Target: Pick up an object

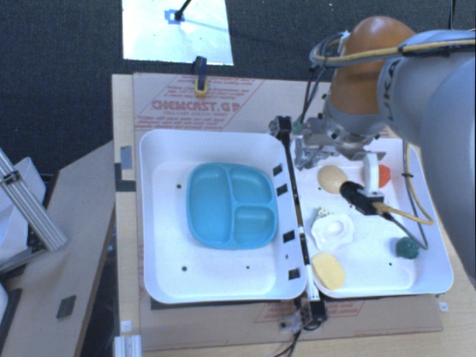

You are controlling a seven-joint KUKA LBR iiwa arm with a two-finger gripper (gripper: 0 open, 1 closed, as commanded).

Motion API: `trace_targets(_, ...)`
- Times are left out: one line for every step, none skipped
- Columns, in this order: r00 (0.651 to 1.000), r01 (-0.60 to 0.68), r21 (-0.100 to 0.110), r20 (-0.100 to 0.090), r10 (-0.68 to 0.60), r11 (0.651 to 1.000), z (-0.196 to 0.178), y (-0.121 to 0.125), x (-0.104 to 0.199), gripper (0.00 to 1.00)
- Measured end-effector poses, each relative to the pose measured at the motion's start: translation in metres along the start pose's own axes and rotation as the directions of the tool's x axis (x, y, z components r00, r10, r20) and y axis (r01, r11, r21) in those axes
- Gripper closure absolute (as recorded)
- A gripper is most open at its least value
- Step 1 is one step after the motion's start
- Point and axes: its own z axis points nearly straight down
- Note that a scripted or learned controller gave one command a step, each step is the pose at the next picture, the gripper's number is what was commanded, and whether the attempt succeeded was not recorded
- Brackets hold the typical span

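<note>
Over the far left corner of the right bin (428,270), the tool (306,155) hangs low beside the divider where the two bins meet; whether it is released or clenched cannot be told from this slant, and nothing is seen between its parts. The task's candidates all lie in that right bin: a tan egg-shaped piece (332,177) just right of the tool, a black-handled utensil (362,198) lying across the middle with its yellow end pointing right, a white fried-egg toy (332,230) nearer, a yellow oval piece (328,271) at the near left corner, a dark green ball (407,248) toward the right wall, and a red-and-white piece (376,175) partly behind the arm. The likeliest trouble, judged from here, is that the tool sits so close to the bin wall and divider that a descent would strike the rim rather than close on anything; the tan piece is rounded and could roll away from a glancing touch. The utensil touches or nearly touches the tan piece, so a grab at either may drag the other. A yellow cable (407,171) loops down from the arm over the bin and could snag. The left bin (160,266) holds a blue divided plate (230,205), well apart from the tool. Cardboard (197,103) lies under the bins on the tabletop (82,222).
</note>
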Motion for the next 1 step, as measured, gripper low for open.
trace_targets(1.0,0.001,-0.001,-0.001,-0.001,1.0,-0.0015,0.0145,0.061,1.0)
